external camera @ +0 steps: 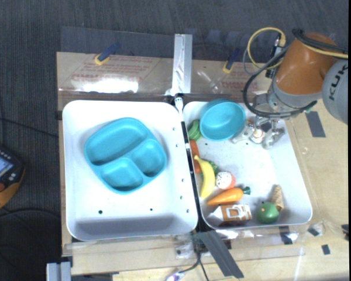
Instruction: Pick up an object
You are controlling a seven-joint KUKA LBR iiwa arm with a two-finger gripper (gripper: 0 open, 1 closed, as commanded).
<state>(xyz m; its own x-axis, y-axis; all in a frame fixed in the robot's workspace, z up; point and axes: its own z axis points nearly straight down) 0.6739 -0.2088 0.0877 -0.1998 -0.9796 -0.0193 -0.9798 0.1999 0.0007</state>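
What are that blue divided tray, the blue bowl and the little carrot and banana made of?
The divided tray and the bowl look like moulded plastic: even blue colour, smooth rounded edges, soft sheen. The carrot and banana seem to be toy food, probably plastic too, given their flat uniform colour, though foam or rubber cannot be ruled out.

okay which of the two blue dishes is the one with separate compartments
The blue divided plate lying in the left bin. It has three sections. The other, a blue bowl in the right bin beside the gripper, is round and undivided.
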